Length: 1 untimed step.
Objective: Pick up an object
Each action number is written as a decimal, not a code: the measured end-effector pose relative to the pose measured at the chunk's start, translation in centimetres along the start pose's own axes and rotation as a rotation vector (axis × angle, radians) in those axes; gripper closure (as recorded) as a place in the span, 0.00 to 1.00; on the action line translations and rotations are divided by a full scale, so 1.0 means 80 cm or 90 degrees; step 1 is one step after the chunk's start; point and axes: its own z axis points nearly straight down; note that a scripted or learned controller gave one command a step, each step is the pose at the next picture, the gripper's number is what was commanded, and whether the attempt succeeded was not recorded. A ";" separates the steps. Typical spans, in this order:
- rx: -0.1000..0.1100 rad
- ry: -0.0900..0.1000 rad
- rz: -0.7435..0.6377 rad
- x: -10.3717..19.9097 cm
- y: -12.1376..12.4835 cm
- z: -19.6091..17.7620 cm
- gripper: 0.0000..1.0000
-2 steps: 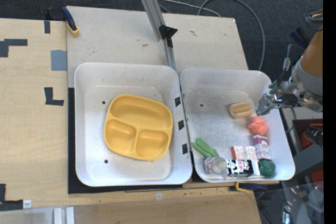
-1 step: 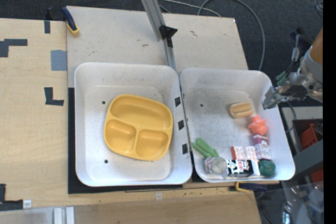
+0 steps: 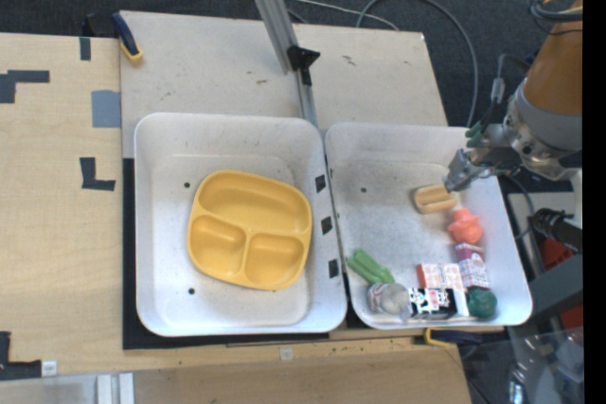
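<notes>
The grey two-finger gripper (image 3: 461, 173) is positioned low over the right shallow white bin (image 3: 379, 147), just above and touching or nearly touching the tan bun-shaped toy (image 3: 435, 199). Whether anything is pinched cannot be told. A yellow divided plastic plate (image 3: 250, 228) is seen in the left white bin (image 3: 161, 203).

Yellow divided tray (image 3: 250, 229) lies in left bin (image 3: 156, 203).

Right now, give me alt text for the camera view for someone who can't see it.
The gripper hovers over the right bin beside a tan bun-like toy; more small toys crowd that bin's near corner. The left bin holds a yellow divided plate.
</notes>
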 end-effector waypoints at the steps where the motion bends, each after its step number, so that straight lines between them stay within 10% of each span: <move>1: 0.001 0.000 0.000 0.058 0.008 0.022 1.00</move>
